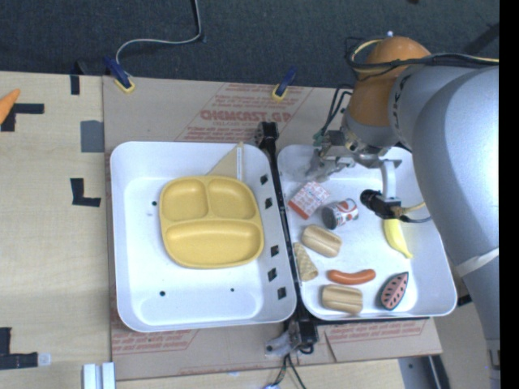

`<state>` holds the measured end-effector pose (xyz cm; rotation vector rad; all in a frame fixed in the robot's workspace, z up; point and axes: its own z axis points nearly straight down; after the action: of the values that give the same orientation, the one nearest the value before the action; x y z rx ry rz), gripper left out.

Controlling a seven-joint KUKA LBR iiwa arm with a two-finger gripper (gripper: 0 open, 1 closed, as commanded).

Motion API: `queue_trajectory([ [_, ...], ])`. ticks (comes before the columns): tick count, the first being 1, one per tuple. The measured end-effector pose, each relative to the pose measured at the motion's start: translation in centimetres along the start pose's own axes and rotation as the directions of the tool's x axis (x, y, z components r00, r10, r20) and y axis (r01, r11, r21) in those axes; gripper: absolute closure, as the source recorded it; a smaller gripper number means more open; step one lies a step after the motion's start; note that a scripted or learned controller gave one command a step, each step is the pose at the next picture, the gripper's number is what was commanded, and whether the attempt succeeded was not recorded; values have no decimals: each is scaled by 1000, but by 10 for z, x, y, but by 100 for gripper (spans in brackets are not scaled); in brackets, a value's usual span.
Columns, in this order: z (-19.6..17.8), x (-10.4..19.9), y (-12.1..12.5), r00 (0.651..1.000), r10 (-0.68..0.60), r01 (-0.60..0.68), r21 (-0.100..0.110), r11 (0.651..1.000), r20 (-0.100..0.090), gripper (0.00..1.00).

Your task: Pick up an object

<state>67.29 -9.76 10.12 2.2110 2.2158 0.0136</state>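
You see the gripper (pixel 324 162) at the far corner of the right bin (pixel 430 286), just beside a red-and-white packet (pixel 309 198); how open it is, you cannot tell.

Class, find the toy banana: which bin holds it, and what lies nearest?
The banana lies in the right bin, near its right wall, with the small can to its left and the sausage below-left.

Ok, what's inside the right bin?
The right bin holds a banana, sausage, two bread rolls, small can, red-and-white packet, cone wedge and dark oval piece. The arm covers its far right corner.
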Motion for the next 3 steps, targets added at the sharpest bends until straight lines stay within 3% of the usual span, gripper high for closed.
queue_trajectory([
  [1, 0, 0, 0, 1000, 0, 0, 1, 1000, 0, 0],
  [2, 16, -2, -5, 1000, 1, -1, 14, 1000, 1, 0],
  [3, 16, -9, -5, 1000, 1, -1, 14, 1000, 0, 0],
])
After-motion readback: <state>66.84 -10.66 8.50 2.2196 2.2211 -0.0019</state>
